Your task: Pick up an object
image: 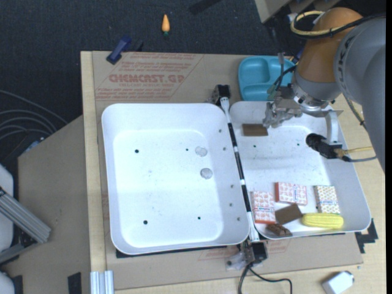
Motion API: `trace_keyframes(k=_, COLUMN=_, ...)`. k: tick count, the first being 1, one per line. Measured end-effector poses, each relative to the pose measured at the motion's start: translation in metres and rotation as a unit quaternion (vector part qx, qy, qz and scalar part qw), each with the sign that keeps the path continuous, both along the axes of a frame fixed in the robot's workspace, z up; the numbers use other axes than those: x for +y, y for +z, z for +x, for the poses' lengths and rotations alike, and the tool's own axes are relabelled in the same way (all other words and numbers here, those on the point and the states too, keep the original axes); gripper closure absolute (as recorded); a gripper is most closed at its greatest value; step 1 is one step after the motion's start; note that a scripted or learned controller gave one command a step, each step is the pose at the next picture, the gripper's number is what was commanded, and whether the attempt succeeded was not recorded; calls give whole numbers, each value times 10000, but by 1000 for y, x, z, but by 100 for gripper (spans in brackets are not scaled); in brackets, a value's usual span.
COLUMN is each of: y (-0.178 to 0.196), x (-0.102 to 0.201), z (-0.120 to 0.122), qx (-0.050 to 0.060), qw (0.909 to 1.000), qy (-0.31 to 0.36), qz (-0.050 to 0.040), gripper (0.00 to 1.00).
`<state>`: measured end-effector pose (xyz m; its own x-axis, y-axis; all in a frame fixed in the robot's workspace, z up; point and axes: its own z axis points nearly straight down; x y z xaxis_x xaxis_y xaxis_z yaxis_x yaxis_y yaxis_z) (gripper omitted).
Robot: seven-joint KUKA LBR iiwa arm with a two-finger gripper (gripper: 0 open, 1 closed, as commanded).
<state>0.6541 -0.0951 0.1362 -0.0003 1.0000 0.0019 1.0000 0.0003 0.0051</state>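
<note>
Lying flat in the right bin (pixel 349 182), near its far wall, a small brown block (pixel 254 130) looks light and stiff; its thin edges offer the likeliest grip. The gripper (pixel 274 116) hovers just beside it; whether clenched or released, I cannot tell. Patterned packets (pixel 291 193), a yellow banana (pixel 323 221) and another brown piece (pixel 288 213) crowd the bin's near end.

Bench (pixel 153 72): tan board with red printed lettering, stretched left of and below the claw (pixel 274 116).
Left bin (pixel 110 164): white, shallow, lay on the board well left of the claw.
Right bin (pixel 355 195): white, lay directly under and below the claw, touching the left bin.
Teal tray (pixel 257 78): sat on the board just above-left of the claw.
</note>
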Motion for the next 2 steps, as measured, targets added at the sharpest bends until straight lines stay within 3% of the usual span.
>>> trace_keyframes(k=1, y=0, x=0, z=0, qx=3, qw=10000, qy=0, qz=0, gripper=0)
trace_keyframes(k=2, y=10, x=0, z=0, qx=-9, qw=10000, qy=0, qz=3, gripper=100)
